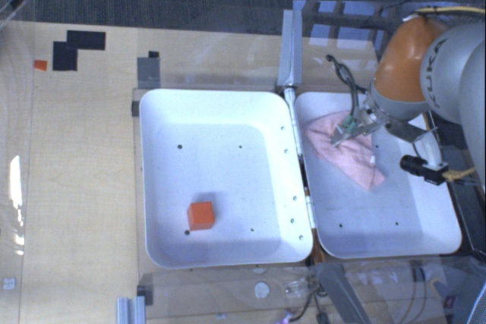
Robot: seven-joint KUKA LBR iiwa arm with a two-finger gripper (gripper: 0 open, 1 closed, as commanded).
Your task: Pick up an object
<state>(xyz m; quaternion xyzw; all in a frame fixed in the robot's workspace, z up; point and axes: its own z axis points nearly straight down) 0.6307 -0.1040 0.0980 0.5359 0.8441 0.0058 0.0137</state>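
A pink cloth (pixel 349 149) lies crumpled in the right bin (pixel 395 235), toward its back left. My gripper (pixel 345 131) is down on the cloth's upper edge, reaching in from the right under the arm's orange band (pixel 402 61). The cloth still rests on the bin floor. An orange block (pixel 201 215) sits in the left bin (pixel 228 125), near its front left corner, far from the gripper.
A metal divider (pixel 298 163) runs between the two bins. A black cable and fitting (pixel 421 167) hang off the wrist over the right bin. Black and orange markers (pixel 72 49) lie on the wooden bench at the far left.
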